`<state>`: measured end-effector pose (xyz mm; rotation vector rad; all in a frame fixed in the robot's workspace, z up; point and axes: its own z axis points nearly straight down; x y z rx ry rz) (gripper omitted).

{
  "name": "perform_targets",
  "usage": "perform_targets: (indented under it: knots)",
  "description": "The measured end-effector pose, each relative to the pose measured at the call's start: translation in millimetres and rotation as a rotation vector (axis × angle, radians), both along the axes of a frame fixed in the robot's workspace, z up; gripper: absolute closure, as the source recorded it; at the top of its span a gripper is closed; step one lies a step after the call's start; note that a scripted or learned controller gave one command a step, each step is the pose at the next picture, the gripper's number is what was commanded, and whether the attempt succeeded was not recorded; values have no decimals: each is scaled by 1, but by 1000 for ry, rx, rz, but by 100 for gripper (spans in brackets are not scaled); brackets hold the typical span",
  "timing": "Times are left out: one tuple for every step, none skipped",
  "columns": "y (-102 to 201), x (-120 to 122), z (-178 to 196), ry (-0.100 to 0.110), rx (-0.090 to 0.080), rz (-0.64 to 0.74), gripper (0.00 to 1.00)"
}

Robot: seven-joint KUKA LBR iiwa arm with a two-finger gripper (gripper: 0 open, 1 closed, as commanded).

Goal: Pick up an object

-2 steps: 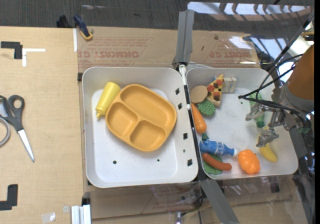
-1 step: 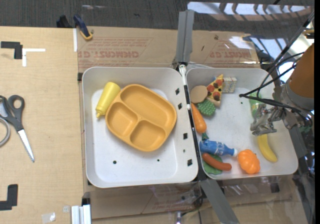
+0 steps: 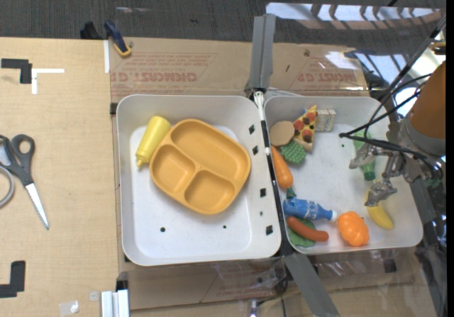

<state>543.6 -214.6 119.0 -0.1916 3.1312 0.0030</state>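
Observation:
My gripper [image 3: 371,176] hangs over the right side of the right bin [image 3: 333,167], its two fingers spread apart, so it is open. A small green item [image 3: 369,172] shows between the fingers, and I cannot tell whether they touch it. Just below lie a yellow fruit [image 3: 381,218] and an orange fruit [image 3: 353,229]. Further left in this bin are a blue bottle [image 3: 308,209], a red sausage [image 3: 307,229], a carrot [image 3: 282,170], a green vegetable [image 3: 294,154], a pizza slice [image 3: 306,128] and a cream block [image 3: 325,120].
The left bin [image 3: 142,230] holds a yellow divided plate [image 3: 198,164] and a yellow bottle [image 3: 151,140]. Scissors [image 3: 25,174] lie on the bench at far left. A blue clamp [image 3: 117,39] sits behind the bins. Dark cables cross above the right bin.

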Motion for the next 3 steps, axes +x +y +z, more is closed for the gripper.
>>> perform_targets:
  knots:
    - [-7,20,-29,2,-1,-45,0]
    - [-6,22,-21,-1,-1,-43,100]
    - [-6,22,-21,-1,-1,-43,0]
